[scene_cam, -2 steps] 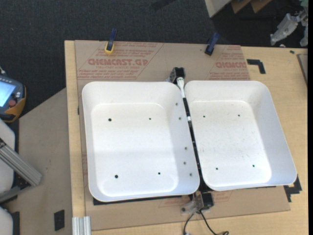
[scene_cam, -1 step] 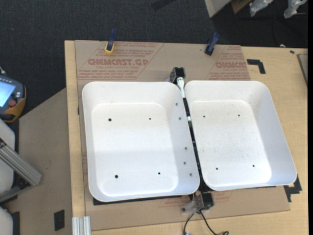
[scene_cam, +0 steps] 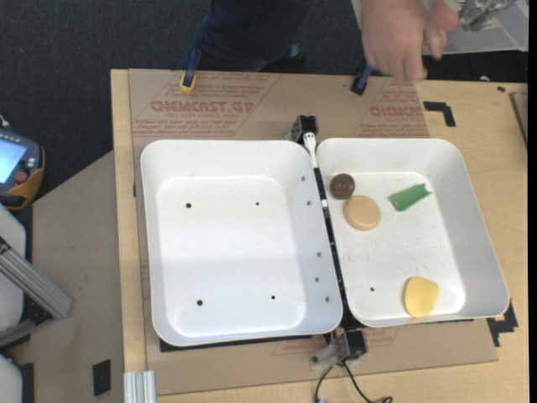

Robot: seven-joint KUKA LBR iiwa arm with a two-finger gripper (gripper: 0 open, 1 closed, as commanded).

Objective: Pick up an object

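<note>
right bin: brown disc touching tan disc, green piece, yellow lump; blurred hand cut off at top; jaws state: can't tell

Brown cardboard sheet with red print covers bench top. Small yellow clamp on its far edge, toward left; small blue clamp on same edge, toward right. Two shallow white plastic bins side by side on sheet: left bin with four dark holes in floor, right bin. Black clip at far end of seam between bins. Thin black cable off near edge. Black-and-orange handheld device with lit blue screen beyond bench's left edge; grey aluminium bar near it.
</note>
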